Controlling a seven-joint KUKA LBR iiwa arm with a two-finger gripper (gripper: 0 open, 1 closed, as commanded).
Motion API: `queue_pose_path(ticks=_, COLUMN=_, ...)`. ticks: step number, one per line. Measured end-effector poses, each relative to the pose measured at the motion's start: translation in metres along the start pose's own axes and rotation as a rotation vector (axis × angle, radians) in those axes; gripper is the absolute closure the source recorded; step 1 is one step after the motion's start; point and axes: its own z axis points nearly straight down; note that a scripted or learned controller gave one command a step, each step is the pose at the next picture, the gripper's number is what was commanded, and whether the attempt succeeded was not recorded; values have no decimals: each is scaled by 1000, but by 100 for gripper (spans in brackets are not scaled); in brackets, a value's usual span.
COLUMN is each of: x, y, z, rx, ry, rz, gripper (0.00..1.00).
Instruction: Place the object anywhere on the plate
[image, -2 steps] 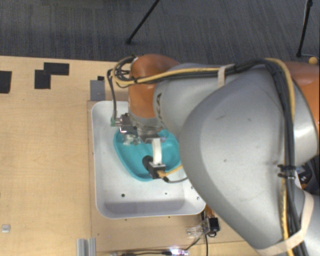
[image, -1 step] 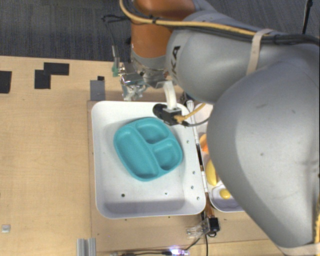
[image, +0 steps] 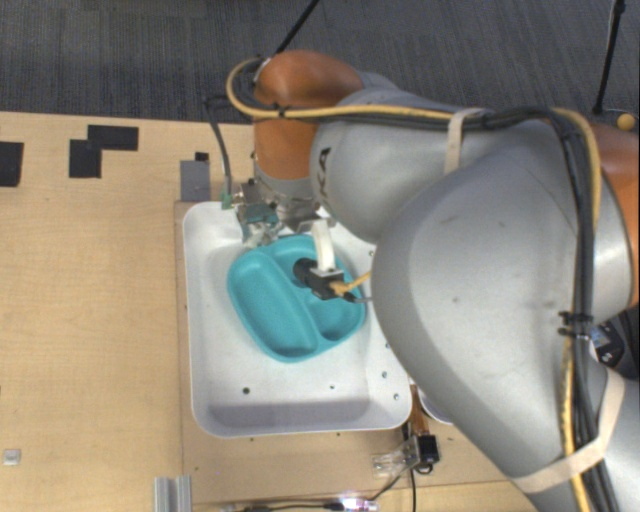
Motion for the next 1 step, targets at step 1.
queue_pose_path(ticks=1, x=0, y=0, z=-153, rx=-23, ry=3, rz=155, gripper=100)
